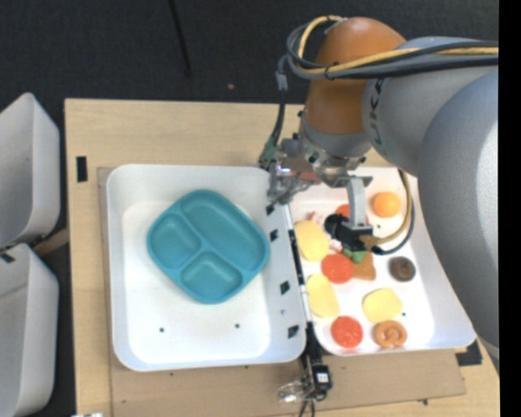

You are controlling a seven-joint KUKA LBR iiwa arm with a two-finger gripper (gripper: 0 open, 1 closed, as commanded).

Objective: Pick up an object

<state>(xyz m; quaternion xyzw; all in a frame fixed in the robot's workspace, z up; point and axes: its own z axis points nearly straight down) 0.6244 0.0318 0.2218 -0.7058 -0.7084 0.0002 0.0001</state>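
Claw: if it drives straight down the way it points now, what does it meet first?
Probably the shared bin rim, near its far end. The claw hangs just over it, though depth is unclear.

Arm (451,120): smooth light-grey shell, big rounded link seen at right. Orange band (352,59) noted above wrist, glossy, dome-shaped. Cable bundle (417,56), yellow + dark grey, routed over band w/ loop at its left side. Wrist flange (334,146): grey ring under band. Dark marking partly seen on shell nr band, not legible. Gripper (282,182): small bare-metal + dark hw cluster, detail not resolved.
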